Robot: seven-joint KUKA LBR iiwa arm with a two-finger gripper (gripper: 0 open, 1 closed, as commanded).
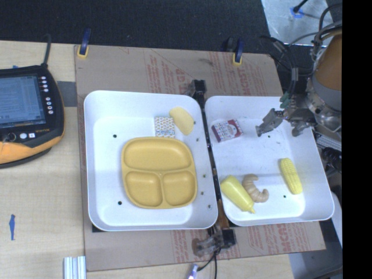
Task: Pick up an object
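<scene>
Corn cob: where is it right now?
The corn cob lies in the right bin, near its right wall, just right of the shrimp and below the pincer.

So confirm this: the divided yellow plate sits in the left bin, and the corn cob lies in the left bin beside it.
One part is wrong. The divided yellow plate is in the left bin, but the corn cob lies in the right bin, near its right wall, as the camera view shows.

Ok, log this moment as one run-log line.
gripper open, above right bin far side | holding nothing | nearest: packet | also in bin: corn, bottle, shrimp | pick not yet done
</scene>
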